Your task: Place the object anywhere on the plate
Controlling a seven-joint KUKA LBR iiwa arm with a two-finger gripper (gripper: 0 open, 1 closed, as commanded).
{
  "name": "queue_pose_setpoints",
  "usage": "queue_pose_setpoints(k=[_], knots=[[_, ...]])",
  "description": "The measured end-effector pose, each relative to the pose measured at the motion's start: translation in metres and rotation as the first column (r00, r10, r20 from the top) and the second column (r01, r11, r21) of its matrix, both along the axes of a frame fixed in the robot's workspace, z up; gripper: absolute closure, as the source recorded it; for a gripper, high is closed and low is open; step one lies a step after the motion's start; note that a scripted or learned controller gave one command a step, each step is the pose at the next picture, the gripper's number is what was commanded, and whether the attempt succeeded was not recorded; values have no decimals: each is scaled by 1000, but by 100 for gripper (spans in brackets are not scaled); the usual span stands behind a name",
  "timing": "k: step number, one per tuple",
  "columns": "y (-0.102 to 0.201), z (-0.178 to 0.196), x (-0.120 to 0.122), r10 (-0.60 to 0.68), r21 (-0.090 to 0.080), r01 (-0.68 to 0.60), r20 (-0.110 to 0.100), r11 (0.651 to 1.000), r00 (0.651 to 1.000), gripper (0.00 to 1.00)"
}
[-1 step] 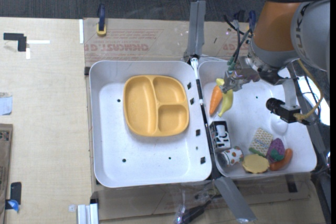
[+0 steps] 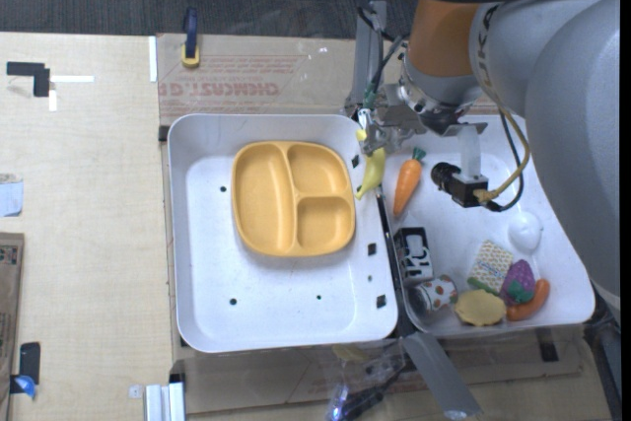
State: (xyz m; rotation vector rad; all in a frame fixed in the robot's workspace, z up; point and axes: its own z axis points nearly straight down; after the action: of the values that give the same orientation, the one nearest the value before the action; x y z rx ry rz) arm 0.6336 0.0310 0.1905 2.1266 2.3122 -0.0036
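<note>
Banana [image 2: 372, 172] seemed to be the thing our gripper [image 2: 372, 141] was on: it hung tilted just above centre-right of the frame, over the rim where the two bins met, with its top end tucked up under the gripper. We judged it to be held, since it looked lifted off the floor, but the fingers were too small and crowded by cable and bracket for us to say how wide they stood. We could not tell.

Our plate [image 2: 294, 197], a yellow one with three compartments, lay in the left bin [image 2: 197, 311], near the middle of the frame, well clear of the walls. Just to the right of the banana, in the right bin [image 2: 552, 212], lay a carrot [image 2: 405, 186]; lower in that bin sat a small heap of other toys [image 2: 493, 286].

To do this step well, we reckoned we should carry the banana leftward high enough to clear the shared rim and the plate's raised lip. We would aim for the big left compartment, which gives the most room for a long fruit. Lowering until the hanging end nearly touched before letting go would keep it from bouncing out. A loose grip was the risk; a slow, steady move would help.
</note>
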Motion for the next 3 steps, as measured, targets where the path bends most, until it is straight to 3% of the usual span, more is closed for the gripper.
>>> queue_pose_setpoints(k=[1, 2, 3], knots=[[50, 5, 12, 345, 0, -345, 2, 939, 939, 100], [38, 57, 24, 306, -1, -306, 2, 952, 952, 100], [-19, 38, 25, 340, 0, -340, -1, 940, 940, 100]])
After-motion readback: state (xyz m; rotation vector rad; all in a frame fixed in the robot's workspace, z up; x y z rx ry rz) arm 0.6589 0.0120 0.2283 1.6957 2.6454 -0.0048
